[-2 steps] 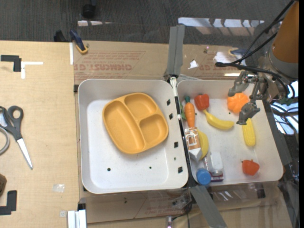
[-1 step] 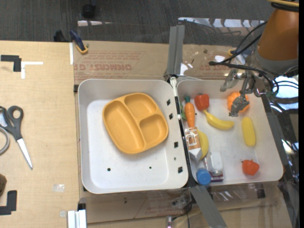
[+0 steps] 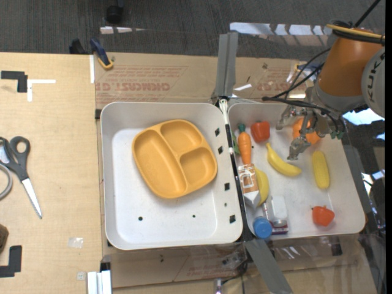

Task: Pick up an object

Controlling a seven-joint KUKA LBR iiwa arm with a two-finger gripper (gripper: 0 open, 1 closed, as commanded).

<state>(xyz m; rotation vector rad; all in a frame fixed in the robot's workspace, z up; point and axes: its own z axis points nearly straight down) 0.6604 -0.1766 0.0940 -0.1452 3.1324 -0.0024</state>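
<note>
**Right now: gripper low in the right bin, over an orange fruit**

Over on the right, the grey arm (image 3: 358,60) with its orange band leans in across the right bin (image 3: 352,182). Its gripper (image 3: 300,141) hangs low near the bin's far side. The metal fingers (image 3: 297,147) stand spread apart, and I see nothing clamped between them. An orange fruit (image 3: 306,132) sits just behind the fingers, partly hidden by them; whether it touches them I cannot tell.

Just near of the fingertips lies a banana (image 3: 283,163), tilted, and to its right a yellow lemon-shaped piece (image 3: 320,169). A red pepper (image 3: 260,131) sits at the far left part of this bin, with a carrot (image 3: 244,146) beside the dividing wall. Nearer along that wall are a small carton (image 3: 248,185), a second banana (image 3: 263,185), a blue cap (image 3: 262,228) and a clear little container (image 3: 278,212). A red tomato-like piece (image 3: 322,215) rests at the near right.

The left bin (image 3: 122,219) holds an orange divided plate (image 3: 175,158). Scissors (image 3: 21,170) lie on the wooden bench (image 3: 49,121) far to the left.
</note>
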